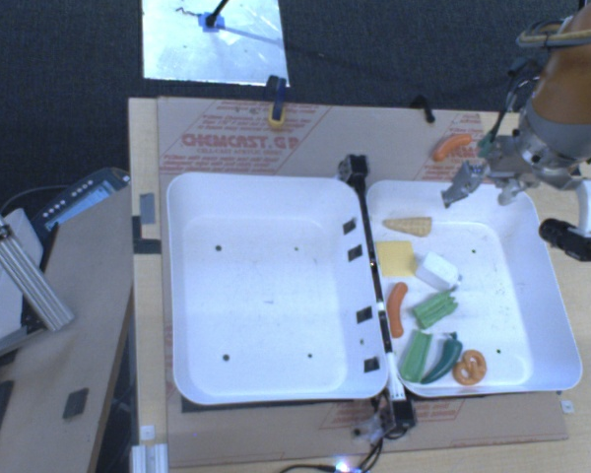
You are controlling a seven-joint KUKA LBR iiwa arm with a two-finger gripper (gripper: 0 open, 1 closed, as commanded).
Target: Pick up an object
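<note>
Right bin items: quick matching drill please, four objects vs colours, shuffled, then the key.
Objects:
1. block
2. pretzel
3. sausage
4. cheese square

Colours:
A. yellow
B. white
C. golden brown
D. orange-red

Pairs: 1-B, 2-C, 3-D, 4-A.

All four lie in the right bin; the gripper hangs over its far edge.

gripper (485, 187) open above right bin (547, 294) of toy food (435, 308)
</note>
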